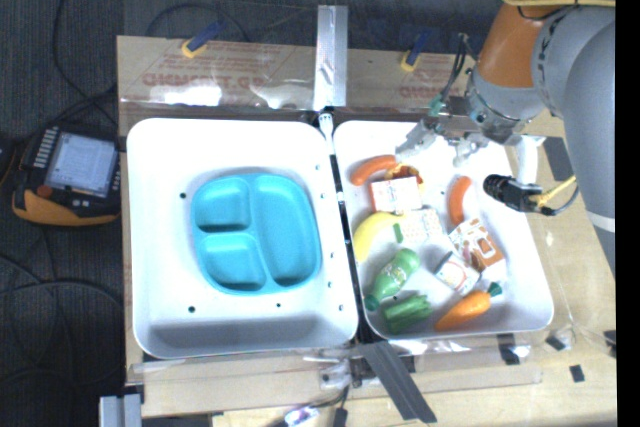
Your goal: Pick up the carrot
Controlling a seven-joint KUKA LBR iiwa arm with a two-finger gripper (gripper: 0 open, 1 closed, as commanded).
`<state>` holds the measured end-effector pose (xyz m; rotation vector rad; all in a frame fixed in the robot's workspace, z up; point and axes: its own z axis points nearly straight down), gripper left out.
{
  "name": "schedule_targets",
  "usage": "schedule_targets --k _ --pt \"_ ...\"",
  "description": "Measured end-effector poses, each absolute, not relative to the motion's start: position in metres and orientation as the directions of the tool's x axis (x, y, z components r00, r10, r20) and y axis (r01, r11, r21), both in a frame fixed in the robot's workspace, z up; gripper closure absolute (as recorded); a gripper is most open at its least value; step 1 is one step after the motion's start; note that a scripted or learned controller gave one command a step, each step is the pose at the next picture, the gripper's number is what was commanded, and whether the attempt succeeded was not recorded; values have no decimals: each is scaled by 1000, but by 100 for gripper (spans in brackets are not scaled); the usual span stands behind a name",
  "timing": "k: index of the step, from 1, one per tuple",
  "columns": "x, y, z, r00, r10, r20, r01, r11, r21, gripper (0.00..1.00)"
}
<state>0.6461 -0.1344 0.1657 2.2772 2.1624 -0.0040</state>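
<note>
Two white bins sit side by side on the tabletop (pixel 230 70), and the coming move concerns the right bin (pixel 530 265), where the clutter lies. The left bin (pixel 160 215) carries a blue divided tray (pixel 255 230). The grey arm (pixel 560 45) with its orange band reaches in from the right and hangs over the far edge of the right bin, with the claw (pixel 440 143) above that bin's far end, its two fingers spread apart and pinching nothing. The carrot (pixel 465 308) lies at the opposite, near end of the same bin, toward the right corner, well apart from the claw and almost straight toward the camera from it. Its long axis runs slantwise, thick end up and to the right, thin end down and to the left, just beside a green vegetable (pixel 405 310). Between claw and carrot lie a small carton (pixel 475 245), a yellow fruit (pixel 372 233) and two sausages (pixel 458 198). My judgement is that the claw must cross the bin toward the near side and turn its fingers across the carrot's slant.
</note>
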Motion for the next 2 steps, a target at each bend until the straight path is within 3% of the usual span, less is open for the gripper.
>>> schedule_targets --k 1,2 --pt "619 -117 99 -125 992 -2 992 125 26 0" --pt "570 -159 272 58 998 -3 998 -58 0 0"
